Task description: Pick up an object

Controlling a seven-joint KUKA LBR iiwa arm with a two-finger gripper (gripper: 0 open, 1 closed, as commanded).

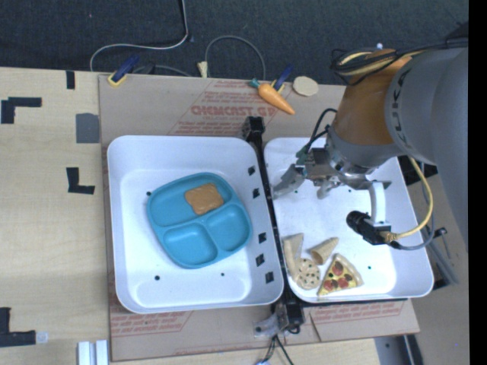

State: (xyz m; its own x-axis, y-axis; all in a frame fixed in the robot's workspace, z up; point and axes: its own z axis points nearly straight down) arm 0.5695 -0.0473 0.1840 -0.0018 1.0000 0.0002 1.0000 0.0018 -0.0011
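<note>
Grey arm (437, 97), with its orange band, rides highest and hides the right bin's (407, 276) far right corner from me; its upper link is cut off at the frame's edge. Below it the gripper (306, 187) hangs over the bin's far half, wrist tipped toward the divider, fingers (285, 182) spread and nothing between them. A black fitting (365, 226) with a yellow cable sits just beside the wrist; I cannot make out what it is.

Nearer me in that bin lie the pickable pieces, apart from the gripper: a pale wedge (292, 249), a cone-shaped piece (323, 248), a spotted cracker (307, 274) and a pizza slice (339, 275), clustered close. The left bin (129, 204) holds a blue divided plate (199, 226) with a brown slice (204, 198) on it. A carrot (275, 97) rests on the cardboard beyond both bins.
</note>
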